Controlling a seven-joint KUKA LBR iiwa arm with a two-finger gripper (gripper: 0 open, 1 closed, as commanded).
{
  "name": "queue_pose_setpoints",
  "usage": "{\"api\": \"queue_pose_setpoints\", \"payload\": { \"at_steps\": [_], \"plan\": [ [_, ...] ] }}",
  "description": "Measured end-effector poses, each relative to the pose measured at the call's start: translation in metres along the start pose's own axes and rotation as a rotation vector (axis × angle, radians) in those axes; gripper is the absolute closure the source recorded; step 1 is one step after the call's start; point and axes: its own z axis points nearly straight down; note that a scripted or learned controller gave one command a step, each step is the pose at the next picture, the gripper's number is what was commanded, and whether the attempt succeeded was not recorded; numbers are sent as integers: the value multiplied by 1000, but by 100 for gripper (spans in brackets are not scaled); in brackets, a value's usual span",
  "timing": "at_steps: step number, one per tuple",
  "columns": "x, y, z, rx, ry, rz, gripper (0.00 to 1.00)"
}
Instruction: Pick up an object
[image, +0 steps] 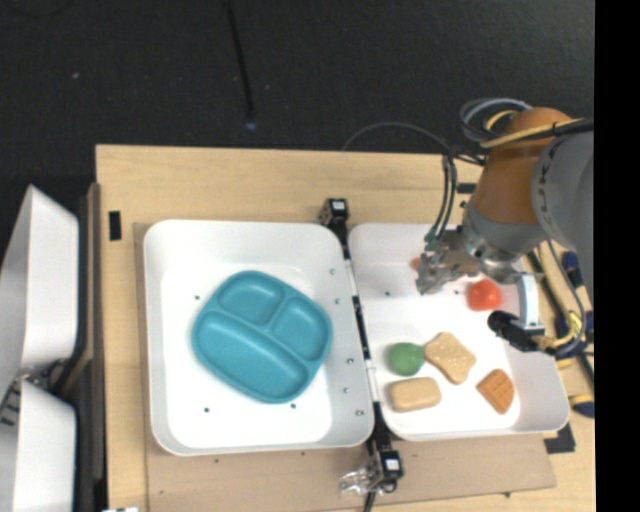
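Observation:
The right bin (385, 250) holds several small items: a red-orange round piece (485, 294), a green ball (405, 358), a tan cracker-like piece (449, 357), a beige oblong piece (414, 394) and an orange waffle-like piece (496, 390). My gripper (436, 272) hangs over the upper middle of this bin, just left of the red-orange piece and above the green ball. Nothing shows between its fingers.
The left bin (170, 410) carries a blue divided plate (261, 335). A black divider with clamps (352, 300) runs between the bins. Cables (555, 330) trail at the right edge beside the arm (515, 190). White boxes (40, 300) stand at the far left.

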Motion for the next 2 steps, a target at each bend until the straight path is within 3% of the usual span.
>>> {"api": "queue_pose_setpoints", "payload": {
  "at_steps": [1,2],
  "plan": [
    [-3,1,-64,-3,-1,-6,100],
    [-4,2,-88,0,0,-6,100]
  ]
}}
